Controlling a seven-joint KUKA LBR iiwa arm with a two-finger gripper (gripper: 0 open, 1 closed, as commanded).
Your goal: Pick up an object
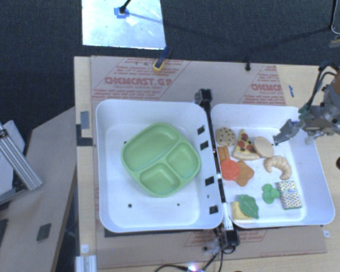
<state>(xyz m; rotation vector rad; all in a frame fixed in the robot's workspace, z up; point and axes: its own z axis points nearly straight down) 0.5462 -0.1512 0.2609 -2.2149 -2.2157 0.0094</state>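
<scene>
The right bin (317,177) holds several toy foods: a chocolate-chip cookie (225,135), a pizza slice (246,146), a round beige bun (264,147), a croissant (277,164), a red piece (230,169), an orange piece (245,175), a green broccoli (268,192), a patterned packet (289,195) and a green leaf on a yellow block (246,207). My gripper (297,136) hangs over the bin's upper right part, just right of the bun and above the croissant. Its fingers are open, with nothing between them.
The left bin (110,152) carries a green divided plate (160,159). A black-clipped divider (211,152) separates the bins. A metal sheet (123,16) lies beyond the bench, and a yellow clip (158,66) sits at the cardboard's far edge.
</scene>
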